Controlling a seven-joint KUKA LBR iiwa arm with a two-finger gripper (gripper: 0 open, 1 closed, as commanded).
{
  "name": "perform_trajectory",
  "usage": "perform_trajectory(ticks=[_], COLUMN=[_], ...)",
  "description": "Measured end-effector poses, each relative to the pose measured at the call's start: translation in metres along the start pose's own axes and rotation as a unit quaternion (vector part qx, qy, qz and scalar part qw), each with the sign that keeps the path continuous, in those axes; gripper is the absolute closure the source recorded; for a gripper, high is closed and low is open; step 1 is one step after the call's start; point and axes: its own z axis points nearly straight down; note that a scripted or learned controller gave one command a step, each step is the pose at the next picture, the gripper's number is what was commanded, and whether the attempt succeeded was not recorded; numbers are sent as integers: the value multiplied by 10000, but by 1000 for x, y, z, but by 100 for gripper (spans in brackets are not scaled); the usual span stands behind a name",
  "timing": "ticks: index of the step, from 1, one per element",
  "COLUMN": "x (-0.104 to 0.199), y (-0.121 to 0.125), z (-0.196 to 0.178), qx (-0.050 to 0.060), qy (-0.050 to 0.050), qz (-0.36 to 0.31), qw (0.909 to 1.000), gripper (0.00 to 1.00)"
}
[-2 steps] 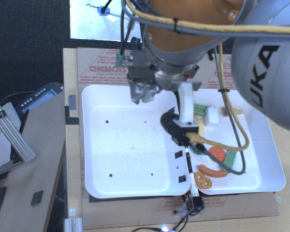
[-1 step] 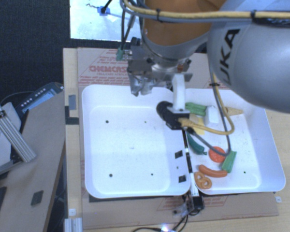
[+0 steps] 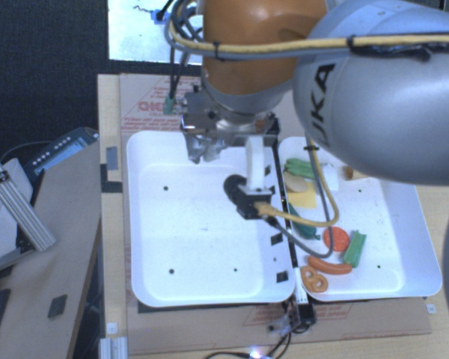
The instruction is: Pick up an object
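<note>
My gripper [image 3: 203,153] hangs over the back part of the left white bin [image 3: 157,290], near its far rim, and nothing shows in its grasp. The objects lie in the right white bin [image 3: 411,275]: a green piece [image 3: 300,169] at the back, a yellow block [image 3: 304,197], a teal piece [image 3: 307,229], a red-orange round thing [image 3: 335,238], a green stick [image 3: 355,249], an orange carrot-like piece [image 3: 330,266] and an orange ring-shaped piece [image 3: 314,280]. The arm's large body hides the right bin's back right corner.
The two bins meet at a dark divider strip [image 3: 286,230] on a cardboard-covered bench [image 3: 146,103]. A grey device with buttons [image 3: 60,149] and a metal rail [image 3: 19,208] stand to the left, off the bench.
</note>
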Motion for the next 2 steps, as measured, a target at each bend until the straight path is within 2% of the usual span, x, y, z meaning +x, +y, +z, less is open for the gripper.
perform_trajectory(ticks=[1, 2], x=[0, -1], y=[-1, 56], z=[-158, -110], qx=[-92, -8], qy=[42, -3], qz=[-7, 18], qw=[9999, 10000], gripper=[100, 100])
